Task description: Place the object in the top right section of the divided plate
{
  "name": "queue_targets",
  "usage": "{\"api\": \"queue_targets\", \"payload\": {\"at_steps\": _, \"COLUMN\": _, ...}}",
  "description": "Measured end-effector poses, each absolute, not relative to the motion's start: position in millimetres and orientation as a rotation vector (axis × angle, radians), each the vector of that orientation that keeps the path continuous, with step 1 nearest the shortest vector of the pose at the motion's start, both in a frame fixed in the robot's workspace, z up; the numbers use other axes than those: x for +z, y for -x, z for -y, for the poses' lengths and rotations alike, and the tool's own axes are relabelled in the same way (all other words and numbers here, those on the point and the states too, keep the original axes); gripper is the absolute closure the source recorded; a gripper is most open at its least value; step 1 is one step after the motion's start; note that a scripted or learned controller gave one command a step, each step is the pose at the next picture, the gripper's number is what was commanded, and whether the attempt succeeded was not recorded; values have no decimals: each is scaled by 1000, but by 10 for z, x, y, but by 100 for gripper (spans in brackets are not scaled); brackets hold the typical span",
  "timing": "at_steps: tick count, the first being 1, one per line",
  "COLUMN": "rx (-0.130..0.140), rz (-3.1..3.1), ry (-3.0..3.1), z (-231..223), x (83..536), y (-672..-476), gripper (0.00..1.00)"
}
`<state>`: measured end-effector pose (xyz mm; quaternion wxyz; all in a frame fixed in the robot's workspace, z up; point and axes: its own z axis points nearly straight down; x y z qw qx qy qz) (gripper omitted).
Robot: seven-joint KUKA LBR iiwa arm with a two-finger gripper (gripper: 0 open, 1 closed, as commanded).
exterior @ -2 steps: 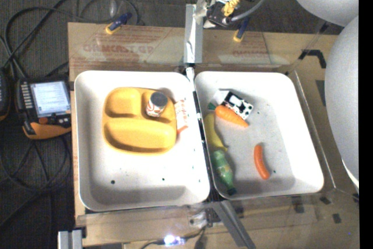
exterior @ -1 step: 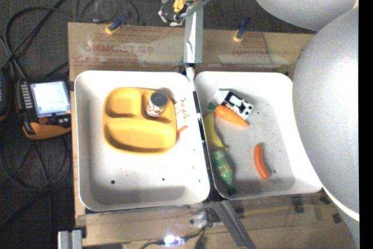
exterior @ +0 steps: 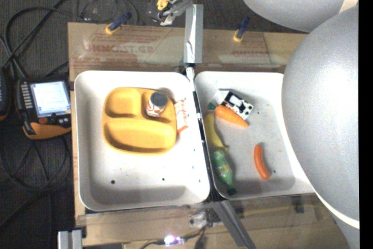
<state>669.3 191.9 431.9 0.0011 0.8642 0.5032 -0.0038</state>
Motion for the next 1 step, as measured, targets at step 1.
{"api": "queue_targets", "payload": {"at_steps": 1, "rx": -14, "rz": -1110, "ry": -2941, "z": -1870, "x": 3729, "y": -6606, "gripper": 100}}
